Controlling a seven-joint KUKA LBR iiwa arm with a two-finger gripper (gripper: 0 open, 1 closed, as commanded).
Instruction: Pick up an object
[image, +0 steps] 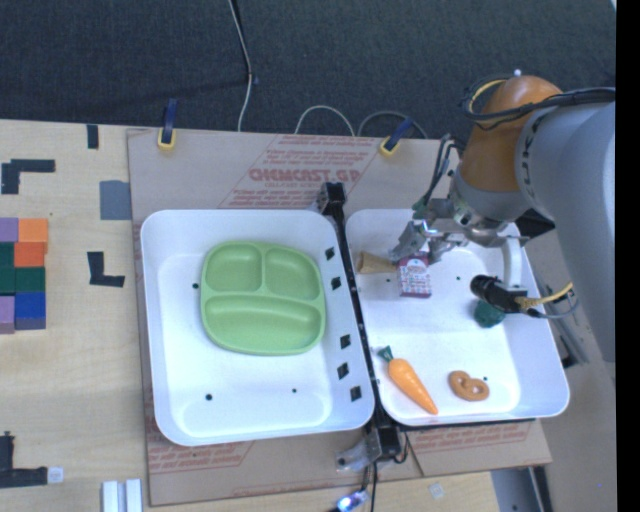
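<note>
Camera view shows a small pink and white carton (415, 279) standing in the right bin (440, 340), just beneath the pincer (425, 243) on its near side and close to its tips; whether they touch cannot be told. Nor can it be told whether the pincer is apart or together, and nothing is seen clamped in it. A tan wedge (373, 263) lies just to the pincer's left, by the bin's inner wall. A teal thing (487, 317) sits to its lower right. Further toward the bin's near edge lie an orange carrot (413, 386) and a pretzel (468, 386), apart from each other. Well to the pincer's left, the left bin (250, 395) holds a green divided plate (263, 298). Coloured blocks (22, 275) stand on the table (70, 200) at the far left.
</note>
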